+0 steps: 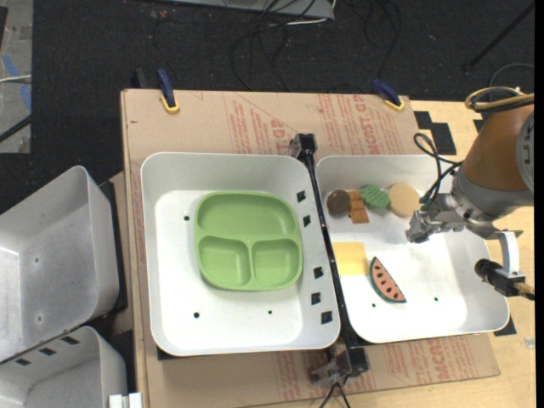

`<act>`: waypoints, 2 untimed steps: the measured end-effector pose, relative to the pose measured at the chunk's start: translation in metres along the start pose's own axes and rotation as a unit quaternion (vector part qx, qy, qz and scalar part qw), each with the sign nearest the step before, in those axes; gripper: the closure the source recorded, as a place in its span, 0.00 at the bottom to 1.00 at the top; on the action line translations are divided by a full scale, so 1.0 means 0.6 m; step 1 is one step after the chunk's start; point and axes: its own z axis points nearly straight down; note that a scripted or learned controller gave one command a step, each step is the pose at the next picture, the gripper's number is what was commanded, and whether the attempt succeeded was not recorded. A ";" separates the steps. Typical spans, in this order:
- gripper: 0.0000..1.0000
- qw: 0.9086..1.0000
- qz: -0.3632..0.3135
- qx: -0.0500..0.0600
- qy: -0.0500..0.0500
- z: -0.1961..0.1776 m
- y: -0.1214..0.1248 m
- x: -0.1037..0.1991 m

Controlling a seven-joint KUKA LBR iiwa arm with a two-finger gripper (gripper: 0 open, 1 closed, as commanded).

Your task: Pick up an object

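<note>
The likeliest things to pick up lie in the right bin, in a small cluster just to the camera-left of the claw: a tan round piece nearest it, then a green ridged block, a small brown block and a dark brown round piece farthest from it, all close together near the bin's far wall. Toward the camera from the claw and somewhat to its left lies a toy watermelon slice, flat on the bin floor, and just beyond that, farther left, a flat yellow square beside the divider between the bins. The claw sits low over the right bin's floor, beside the tan piece, with nothing visibly between its fingers; whether the fingers are apart or together I cannot tell from this angle. The grey arm with its orange band comes in from the right behind it. Well to the claw's left, past the divider, the left bin holds a light green divided plate with three compartments. Both bins rest on a bench covered in brown cardboard.
</note>
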 end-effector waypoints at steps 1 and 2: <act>1.00 1.000 -0.001 -0.002 -0.001 -0.104 0.010 -0.008; 1.00 1.000 -0.002 -0.003 -0.001 -0.210 0.011 -0.014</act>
